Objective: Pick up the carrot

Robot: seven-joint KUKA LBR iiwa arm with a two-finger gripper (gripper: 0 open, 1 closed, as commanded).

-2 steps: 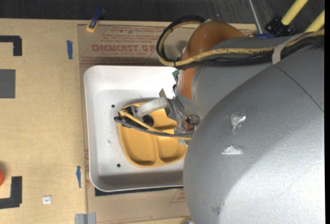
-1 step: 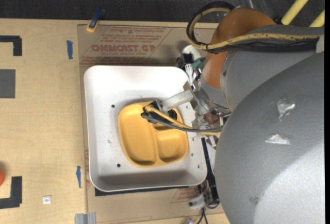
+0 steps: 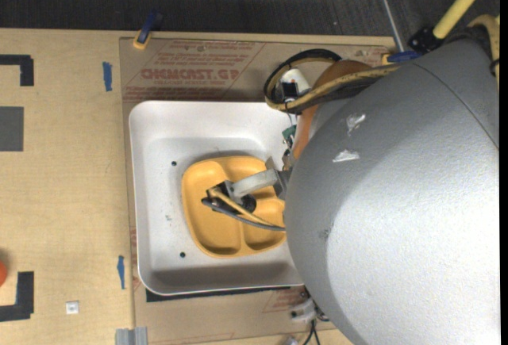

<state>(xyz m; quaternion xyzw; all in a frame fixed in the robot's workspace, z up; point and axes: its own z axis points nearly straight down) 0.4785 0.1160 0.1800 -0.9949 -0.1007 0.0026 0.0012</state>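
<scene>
**Q:** Where's the carrot?

**Me:** Can't place it for sure. There's a small green-and-orange scrap (image 3: 290,137) at the right side of the white bin (image 3: 151,177), tight against my arm (image 3: 397,201). That could be the carrot's leafy end, but the arm covers whatever is behind it.

**Q:** And your gripper?

**Me:** My gripper (image 3: 226,202) hangs over the yellow plate (image 3: 208,234) in the middle of that bin, low over its dividers. I can't tell how far open it is; it's dark and tangled up with cables from this angle. I see nothing orange in it, so I won't claim to have hold of anything.

**Q:** How will the carrot handle?

**Me:** This is a guess. It's probably light and stiff, with a smooth tapered body, so it may be slippery and roll or squirt toward the thin end if pinched. I'd take it across the thick part, square to its length, not by the green top.

**Q:** What does it look like?

**Me:** There's little to go on. I see a bit of green next to a bit of orange, too small to make out shape or which way it lies.

**Q:** Any risk?

**Me:** The plate rim and bin wall crowd the approach on that side.
</scene>
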